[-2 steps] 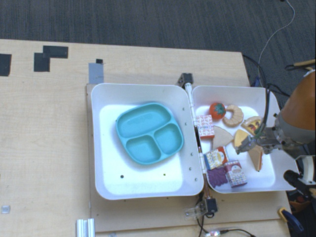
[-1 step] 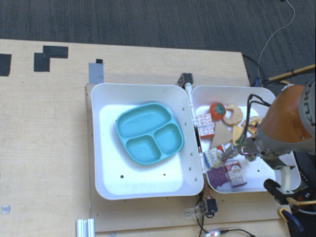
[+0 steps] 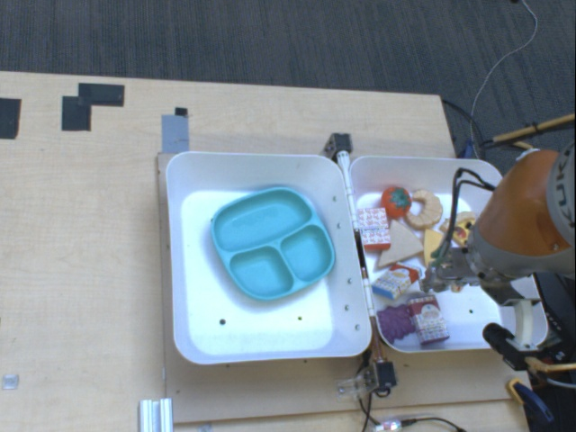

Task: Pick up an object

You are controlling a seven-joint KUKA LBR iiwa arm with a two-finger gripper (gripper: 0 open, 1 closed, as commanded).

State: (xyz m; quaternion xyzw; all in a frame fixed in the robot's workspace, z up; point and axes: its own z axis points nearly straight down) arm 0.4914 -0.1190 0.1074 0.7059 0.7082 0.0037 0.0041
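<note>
My gripper (image 3: 434, 277) hangs low in the right bin (image 3: 477, 318), beneath the grey and orange arm (image 3: 531, 219). It is directly over the pile of toy food, right beside a small blue and white package (image 3: 391, 283). Close below it lie a purple grape bunch (image 3: 396, 320) and a red and white packet (image 3: 431, 323). Further back are a pale wedge (image 3: 405, 243), a red and white box (image 3: 373, 228), a red tomato (image 3: 395, 199) and a ring-shaped pastry (image 3: 425, 207). A yellow piece (image 3: 438, 242) is partly hidden by the arm.
The left bin (image 3: 193, 268) holds a teal divided plate (image 3: 272, 242). A raised wall (image 3: 353, 241) separates the two bins. Cables and dark fittings (image 3: 513, 345) crowd the right bin's near right corner. Wooden bench (image 3: 81, 268) spreads to the left.
</note>
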